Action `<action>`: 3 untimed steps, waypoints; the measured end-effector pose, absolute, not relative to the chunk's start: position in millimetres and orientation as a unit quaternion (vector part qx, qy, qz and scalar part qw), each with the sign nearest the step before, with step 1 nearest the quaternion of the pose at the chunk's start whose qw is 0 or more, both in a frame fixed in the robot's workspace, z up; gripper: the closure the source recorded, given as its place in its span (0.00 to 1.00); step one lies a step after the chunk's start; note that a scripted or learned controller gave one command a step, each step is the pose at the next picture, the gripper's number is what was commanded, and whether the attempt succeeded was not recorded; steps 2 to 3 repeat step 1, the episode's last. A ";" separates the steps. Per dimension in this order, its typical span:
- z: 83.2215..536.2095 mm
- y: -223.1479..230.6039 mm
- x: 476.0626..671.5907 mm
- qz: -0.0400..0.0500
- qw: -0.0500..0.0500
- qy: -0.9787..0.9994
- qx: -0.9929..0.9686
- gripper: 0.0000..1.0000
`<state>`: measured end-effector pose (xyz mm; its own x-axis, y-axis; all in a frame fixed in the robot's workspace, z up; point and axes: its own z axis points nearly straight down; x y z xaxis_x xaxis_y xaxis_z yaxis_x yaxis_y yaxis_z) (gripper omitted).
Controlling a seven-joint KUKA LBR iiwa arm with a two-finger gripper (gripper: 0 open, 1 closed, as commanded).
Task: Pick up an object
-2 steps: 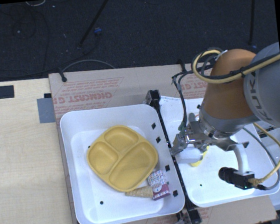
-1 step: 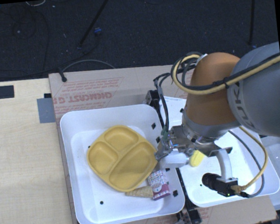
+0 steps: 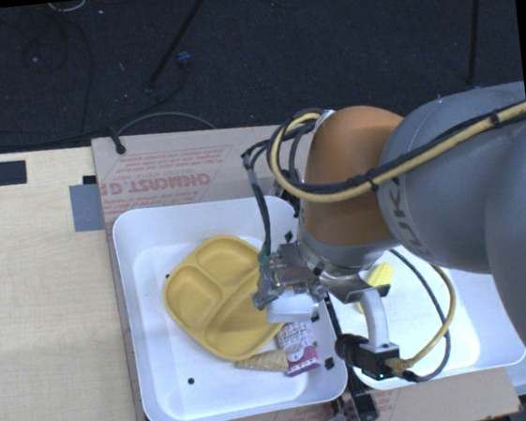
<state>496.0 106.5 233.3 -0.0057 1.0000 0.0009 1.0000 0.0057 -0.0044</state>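
Jaws (image 3: 289, 317) were hidden under the wrist, so I could not tell their state. From the camera view, the yellow tray (image 3: 214, 295) lay in the left bin (image 3: 161, 396); I judged it light, stiff, slippery, best taken by the rim.

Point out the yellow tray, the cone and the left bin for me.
Yellow tray (image 3: 205, 282): camera view, its middle divider.
Cone (image 3: 261, 360): camera view, its tan tapered body.
Left bin (image 3: 143, 237): camera view, upper-left rim.
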 end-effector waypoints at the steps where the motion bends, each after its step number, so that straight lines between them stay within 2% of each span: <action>1: 233.6 104.0 496.1 0.002 0.001 -0.708 -0.707 0.00; 3: 233.6 104.0 496.1 0.002 0.001 -0.708 -0.707 0.00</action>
